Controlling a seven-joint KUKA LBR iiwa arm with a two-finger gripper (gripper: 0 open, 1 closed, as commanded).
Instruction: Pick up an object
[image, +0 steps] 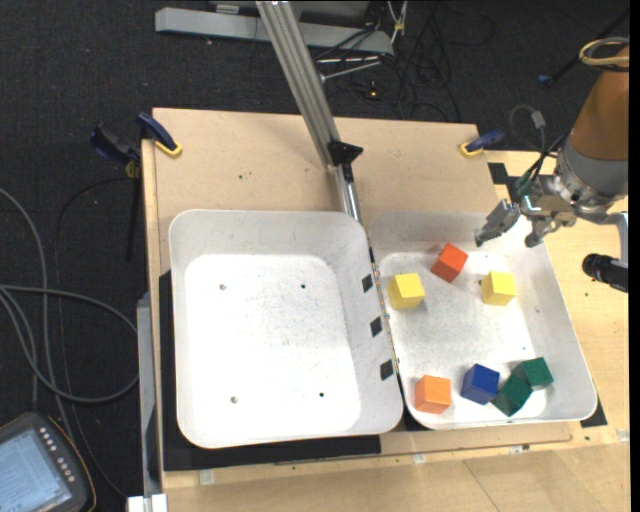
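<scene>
White plastic forms both shallow bins on the pale wooden table; the left bin has only specks on its floor, while the right bin holds seven small blocks. Two are yellow cubes: one near the dividing edge, one further right. Two are orange: one cube at the far side, tipped onto an edge with a corner pointing up, and one at the near rim, sitting flat. One blue cube stands just beside two dark green blocks, which touch each other. None has a clear long axis. The grey arm's pincer hangs over the bin's far right corner, its fingers spread and apparently pinching nothing, though they are small and dim here.
</scene>
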